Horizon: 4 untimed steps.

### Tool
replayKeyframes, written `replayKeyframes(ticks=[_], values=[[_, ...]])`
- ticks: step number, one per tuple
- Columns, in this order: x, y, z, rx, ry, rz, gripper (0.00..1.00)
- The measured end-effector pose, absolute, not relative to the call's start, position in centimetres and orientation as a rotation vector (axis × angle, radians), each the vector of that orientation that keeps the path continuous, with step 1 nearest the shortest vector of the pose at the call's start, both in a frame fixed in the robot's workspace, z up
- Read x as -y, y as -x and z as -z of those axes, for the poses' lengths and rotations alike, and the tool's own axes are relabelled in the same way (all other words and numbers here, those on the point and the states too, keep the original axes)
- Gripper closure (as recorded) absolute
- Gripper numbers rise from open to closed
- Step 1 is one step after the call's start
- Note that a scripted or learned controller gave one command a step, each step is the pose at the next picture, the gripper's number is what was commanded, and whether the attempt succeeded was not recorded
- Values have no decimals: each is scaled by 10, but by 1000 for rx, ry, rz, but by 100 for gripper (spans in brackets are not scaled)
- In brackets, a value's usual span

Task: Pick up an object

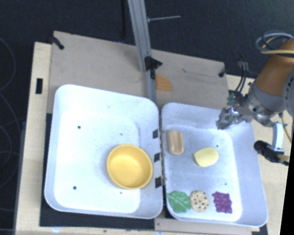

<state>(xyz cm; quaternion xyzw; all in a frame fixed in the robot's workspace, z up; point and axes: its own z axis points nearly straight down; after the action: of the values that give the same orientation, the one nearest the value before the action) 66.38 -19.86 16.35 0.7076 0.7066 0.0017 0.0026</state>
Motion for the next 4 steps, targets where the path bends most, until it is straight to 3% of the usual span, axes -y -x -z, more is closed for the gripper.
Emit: replayKeyframes(ticks=[2,3,4], values=[[206,-666,-274,-2216,-2214,-7,100],[156,-679,-276,-2226,-2212,-4,100],[109,-672,-267,-2227,-2215,1,100]])
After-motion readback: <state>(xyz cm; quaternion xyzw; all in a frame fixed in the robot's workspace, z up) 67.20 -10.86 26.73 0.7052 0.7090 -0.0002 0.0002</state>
